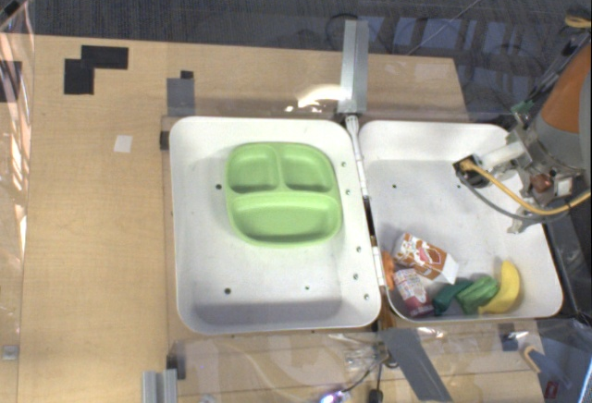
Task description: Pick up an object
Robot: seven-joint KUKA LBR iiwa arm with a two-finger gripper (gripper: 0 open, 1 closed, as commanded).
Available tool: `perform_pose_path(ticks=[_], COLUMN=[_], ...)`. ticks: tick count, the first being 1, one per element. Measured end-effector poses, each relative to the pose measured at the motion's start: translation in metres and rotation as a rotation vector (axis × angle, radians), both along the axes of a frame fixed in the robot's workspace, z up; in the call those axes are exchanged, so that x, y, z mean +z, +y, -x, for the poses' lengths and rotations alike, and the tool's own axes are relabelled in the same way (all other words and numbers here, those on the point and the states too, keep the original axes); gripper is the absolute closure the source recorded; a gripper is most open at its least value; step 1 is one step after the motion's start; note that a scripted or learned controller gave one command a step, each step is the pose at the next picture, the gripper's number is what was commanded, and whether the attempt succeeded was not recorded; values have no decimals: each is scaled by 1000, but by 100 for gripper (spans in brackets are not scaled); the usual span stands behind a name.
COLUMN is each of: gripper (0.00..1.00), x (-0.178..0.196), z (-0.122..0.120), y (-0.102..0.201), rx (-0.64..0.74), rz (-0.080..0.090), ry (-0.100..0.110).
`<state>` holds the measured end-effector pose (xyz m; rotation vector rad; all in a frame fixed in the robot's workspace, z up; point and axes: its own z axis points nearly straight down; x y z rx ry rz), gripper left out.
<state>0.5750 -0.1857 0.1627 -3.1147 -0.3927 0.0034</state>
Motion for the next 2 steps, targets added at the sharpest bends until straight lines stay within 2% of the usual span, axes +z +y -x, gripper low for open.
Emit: perform_pose_path(ticks=[1,2], gripper=[0,0], x=[-28,-69], z=[-76,-83], y=[-19,-19], rx=[8,29], rz=[1,1], ry=[-2,-4])
